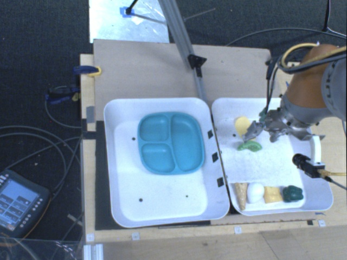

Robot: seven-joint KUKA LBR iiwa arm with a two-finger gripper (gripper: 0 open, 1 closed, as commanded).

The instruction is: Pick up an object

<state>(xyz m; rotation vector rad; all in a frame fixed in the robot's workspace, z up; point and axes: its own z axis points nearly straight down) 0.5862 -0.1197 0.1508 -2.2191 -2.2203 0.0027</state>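
My gripper [264, 133] hangs over the upper part of the right bin [325, 199], with its fingers spread open and nothing between them. A small green leafy item [250, 145] lies just below and left of the left fingertip. A yellow rounded item [242, 125] sits right beside it, further up the bin. Along the bin's near edge lie a tan cone [240, 194], a white egg-shaped item [255, 192], a yellow block [273, 194] and a dark green item [293, 193].
The left bin [124, 199] holds a blue divided plate [170, 143]. A grey pole [181, 31] slants across the bench behind the bins. The arm comes in from the right, above the right bin's far corner.
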